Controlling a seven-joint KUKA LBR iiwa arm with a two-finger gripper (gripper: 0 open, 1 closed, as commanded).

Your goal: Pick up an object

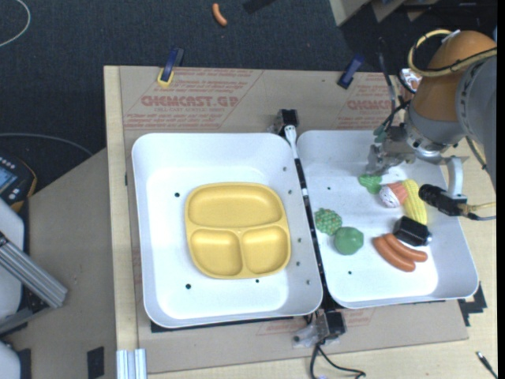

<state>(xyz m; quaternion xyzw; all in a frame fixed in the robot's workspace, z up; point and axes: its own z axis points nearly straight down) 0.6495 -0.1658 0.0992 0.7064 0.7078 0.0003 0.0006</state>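
The gripper (384, 158) is lowered into the right bin (347, 271) near its far edge, directly above a small green item (369, 182). Finger state cannot be determined. Corn (414, 201), two sausages (399, 253), a black block (411, 231) and two green vegetables (339, 230) lie in this bin. The left bin (158, 172) holds a yellow divided plate (237, 229) at its centre.

left bin (150, 212): divided tray (237, 229) in middle | right bin (339, 283): toy foods (394, 219) clustered at right
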